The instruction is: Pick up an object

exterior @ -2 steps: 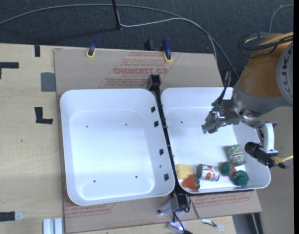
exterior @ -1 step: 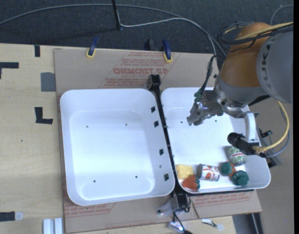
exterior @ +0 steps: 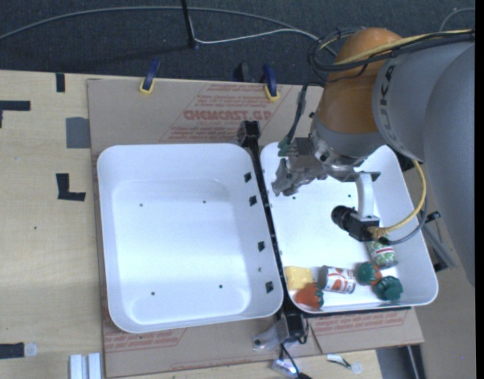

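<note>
My gripper (exterior: 287, 178) hangs over the upper left part of the right bin (exterior: 320, 219), close to the divider between the bins. Nothing shows between its fingers. Several small objects lie along the bin's near edge: a yellow piece (exterior: 298, 276), a red and orange toy (exterior: 308, 294), a small red-and-white can (exterior: 337, 279), a green-topped bottle (exterior: 381, 255) and a dark green toy (exterior: 388, 288). They sit well below the gripper, toward the front of the bin.
The left bin (exterior: 178, 235) stands beside the right one, with black clips (exterior: 249, 135) along the shared edge. A black cylinder on a white bracket (exterior: 352, 221) hangs from the arm over the right bin. Cardboard lies under both bins.
</note>
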Controlling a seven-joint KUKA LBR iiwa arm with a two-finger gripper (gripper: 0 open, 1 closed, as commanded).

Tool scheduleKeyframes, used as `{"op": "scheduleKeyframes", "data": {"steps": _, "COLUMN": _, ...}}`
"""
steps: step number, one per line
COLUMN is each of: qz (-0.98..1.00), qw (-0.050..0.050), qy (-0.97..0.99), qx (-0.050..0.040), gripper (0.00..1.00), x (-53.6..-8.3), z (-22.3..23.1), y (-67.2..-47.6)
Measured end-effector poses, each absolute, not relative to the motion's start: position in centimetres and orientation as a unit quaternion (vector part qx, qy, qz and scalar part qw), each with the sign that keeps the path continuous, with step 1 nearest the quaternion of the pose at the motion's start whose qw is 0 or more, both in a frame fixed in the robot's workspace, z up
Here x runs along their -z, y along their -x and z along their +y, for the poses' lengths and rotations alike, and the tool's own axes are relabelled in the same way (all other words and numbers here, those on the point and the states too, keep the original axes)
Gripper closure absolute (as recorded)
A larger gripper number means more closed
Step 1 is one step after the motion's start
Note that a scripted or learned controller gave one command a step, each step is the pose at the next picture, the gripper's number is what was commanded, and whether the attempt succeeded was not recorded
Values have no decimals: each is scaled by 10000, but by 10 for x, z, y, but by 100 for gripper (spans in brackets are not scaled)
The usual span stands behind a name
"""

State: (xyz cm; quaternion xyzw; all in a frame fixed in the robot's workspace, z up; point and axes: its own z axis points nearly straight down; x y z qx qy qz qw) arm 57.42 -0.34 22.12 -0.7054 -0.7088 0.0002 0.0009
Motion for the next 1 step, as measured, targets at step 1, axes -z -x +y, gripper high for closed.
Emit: {"op": "scheduleKeyframes", "data": {"steps": 1, "qz": -7089, "qw": 7, "qy": 7053, "qx": 1, "gripper": 100, "x": -222, "z": 53, "y": -597}}
